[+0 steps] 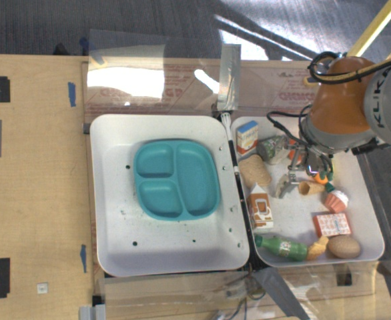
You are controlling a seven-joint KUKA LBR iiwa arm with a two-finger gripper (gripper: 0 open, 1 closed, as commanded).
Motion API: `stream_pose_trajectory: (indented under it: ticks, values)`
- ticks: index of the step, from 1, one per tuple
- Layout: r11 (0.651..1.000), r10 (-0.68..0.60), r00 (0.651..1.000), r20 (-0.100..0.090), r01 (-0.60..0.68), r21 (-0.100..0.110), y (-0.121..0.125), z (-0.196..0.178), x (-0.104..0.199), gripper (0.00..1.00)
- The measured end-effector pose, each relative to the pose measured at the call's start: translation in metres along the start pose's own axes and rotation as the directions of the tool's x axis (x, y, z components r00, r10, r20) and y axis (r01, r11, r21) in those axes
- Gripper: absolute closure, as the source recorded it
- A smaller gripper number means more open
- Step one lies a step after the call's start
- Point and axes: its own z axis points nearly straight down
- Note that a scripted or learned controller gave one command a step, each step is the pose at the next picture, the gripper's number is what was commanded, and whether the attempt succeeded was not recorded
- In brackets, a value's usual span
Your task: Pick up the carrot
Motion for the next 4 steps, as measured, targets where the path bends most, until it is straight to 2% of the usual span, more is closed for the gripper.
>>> stream_pose_trajectory:
  ticks: [1,2,3,4]
  values:
    - [1.0,0.013,1.0,-0.002,-0.013,0.0,-0.038,-0.001,0.065,0.0]
    - [0.994,0.105,0.994,0.0,-0.105,-0.001,-0.043,0.0,0.013,0.0]
    - [0.995,0.103,0.995,0.014,-0.103,0.0,-0.042,-0.014,0.009,1.0]
    - [0.998,0.057,0.998,0.003,-0.057,-0.002,0.002,-0.1,0.009,1.0]
